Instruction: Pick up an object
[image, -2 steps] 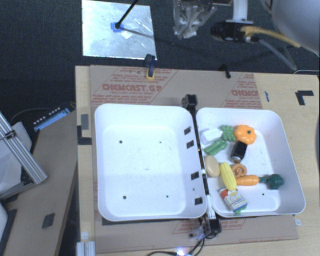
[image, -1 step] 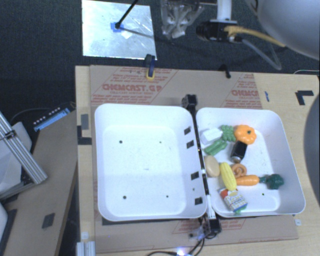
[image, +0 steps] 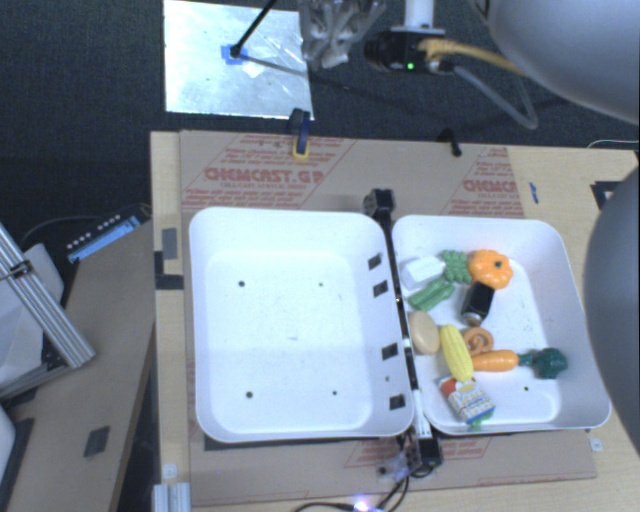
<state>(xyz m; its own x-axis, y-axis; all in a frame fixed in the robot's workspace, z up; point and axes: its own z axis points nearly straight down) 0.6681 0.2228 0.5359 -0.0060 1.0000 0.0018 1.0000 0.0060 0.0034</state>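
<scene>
Toys (image: 470, 335): heaped in the right bin (image: 570, 300). My fingers (image: 330, 40): above the worktop's far edge, state unclear.

The robot's grey, smooth-shelled arm (image: 570, 50) enters at the upper right corner of the camera view as a large rounded blur, with a second curved grey section (image: 615, 290) running down the right edge. At the top centre, the metallic two-finger gripper (image: 330, 45) hangs high, pointing downward. It is blurred, so its state cannot be judged. A yellowish cable (image: 470, 55) trails from the wrist.
</scene>
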